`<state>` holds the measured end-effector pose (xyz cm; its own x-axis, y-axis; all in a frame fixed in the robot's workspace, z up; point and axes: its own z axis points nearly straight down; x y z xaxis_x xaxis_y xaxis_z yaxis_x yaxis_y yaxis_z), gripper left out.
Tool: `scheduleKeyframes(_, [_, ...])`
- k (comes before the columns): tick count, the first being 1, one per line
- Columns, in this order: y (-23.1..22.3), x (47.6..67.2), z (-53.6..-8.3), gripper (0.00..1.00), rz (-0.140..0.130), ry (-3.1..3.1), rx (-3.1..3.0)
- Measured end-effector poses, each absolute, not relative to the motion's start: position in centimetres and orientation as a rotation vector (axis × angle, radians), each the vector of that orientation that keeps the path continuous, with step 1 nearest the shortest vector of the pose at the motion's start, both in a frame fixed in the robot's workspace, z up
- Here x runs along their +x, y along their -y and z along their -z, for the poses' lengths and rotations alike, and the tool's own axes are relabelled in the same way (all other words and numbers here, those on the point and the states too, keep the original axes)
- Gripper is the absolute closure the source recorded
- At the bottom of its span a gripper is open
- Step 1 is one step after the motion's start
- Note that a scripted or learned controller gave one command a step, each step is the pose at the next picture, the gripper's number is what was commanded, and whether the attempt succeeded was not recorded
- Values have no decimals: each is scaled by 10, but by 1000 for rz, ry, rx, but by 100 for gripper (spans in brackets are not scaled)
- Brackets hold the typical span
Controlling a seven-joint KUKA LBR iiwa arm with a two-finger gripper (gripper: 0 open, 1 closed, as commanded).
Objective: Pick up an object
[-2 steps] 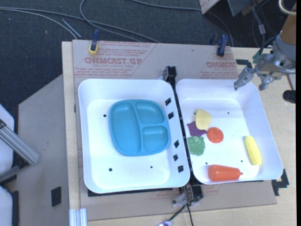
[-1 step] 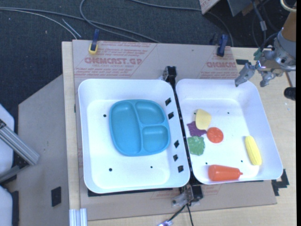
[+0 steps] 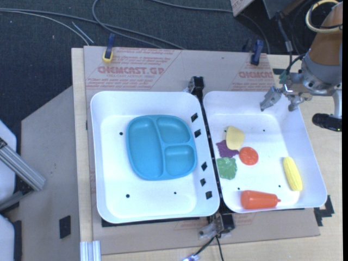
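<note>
Fingers apparently spread over right bin's far rim.

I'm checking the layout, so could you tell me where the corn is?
The corn lies near the right bin's right wall, above-right of the carrot.

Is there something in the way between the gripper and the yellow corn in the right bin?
Nothing visible is. The gripper, open, hangs over the right bin's far edge; the yellow corn lies alone near the right wall, with bare white floor between them. The other toys lie further left.
</note>
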<state>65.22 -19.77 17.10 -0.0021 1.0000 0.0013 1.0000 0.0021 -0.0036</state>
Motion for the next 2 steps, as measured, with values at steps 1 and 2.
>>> scheduleKeyframes(1, [204, 657, -113, 0, -3, 2220, -2217])
scheduleKeyframes(2, [203, 657, -84, 0, -3, 2222, -2217])
